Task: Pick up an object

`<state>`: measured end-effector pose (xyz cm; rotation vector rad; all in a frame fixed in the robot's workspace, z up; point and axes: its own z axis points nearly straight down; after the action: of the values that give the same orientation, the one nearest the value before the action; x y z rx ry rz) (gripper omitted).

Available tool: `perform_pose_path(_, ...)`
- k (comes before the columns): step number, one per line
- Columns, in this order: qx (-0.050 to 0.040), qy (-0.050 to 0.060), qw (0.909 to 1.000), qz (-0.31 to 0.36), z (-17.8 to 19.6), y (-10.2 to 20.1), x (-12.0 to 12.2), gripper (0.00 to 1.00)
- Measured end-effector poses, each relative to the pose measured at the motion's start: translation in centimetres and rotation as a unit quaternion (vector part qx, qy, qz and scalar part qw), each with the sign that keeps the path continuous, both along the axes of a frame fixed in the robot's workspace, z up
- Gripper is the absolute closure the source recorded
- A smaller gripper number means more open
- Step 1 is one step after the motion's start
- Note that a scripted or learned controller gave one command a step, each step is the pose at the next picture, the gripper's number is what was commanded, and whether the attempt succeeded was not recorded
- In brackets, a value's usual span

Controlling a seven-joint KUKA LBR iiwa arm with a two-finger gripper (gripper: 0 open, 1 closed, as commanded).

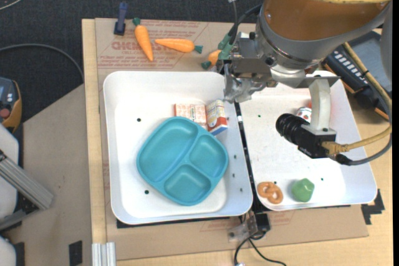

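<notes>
My gripper (232, 92) hangs low over the divider between the two bins, at the back right corner of the left bin (118, 134). Just below and left of it lie two small cartons: a red-and-white one (190, 112) and a blue-and-white one (217, 117). Both touch the back edge of a blue divided plate (182, 161) that lies flat in the left bin. The right bin (349, 190) holds a pretzel (270, 192) and a green block (303, 189) near its front edge. A small red-and-white item (304, 113) is partly hidden behind the arm.
Two toy carrots (144, 42) (176, 45) and a blue clip (120, 18) lie on the cardboard behind the left bin. Another orange piece (214, 57) sits by the arm. A black cylinder on a white bracket (302, 134), with a cable, hangs over the right bin.
</notes>
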<state>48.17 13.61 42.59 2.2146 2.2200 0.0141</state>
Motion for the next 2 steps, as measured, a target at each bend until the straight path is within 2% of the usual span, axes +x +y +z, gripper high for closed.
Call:
perform_pose_path(1,0.0001,-0.001,1.0000,0.000,1.0,0.0,0.0,1.00)
perform_pose_path(2,-0.0030,0.011,0.9999,-0.007,-8.2,-8.6,-0.4,1.00)
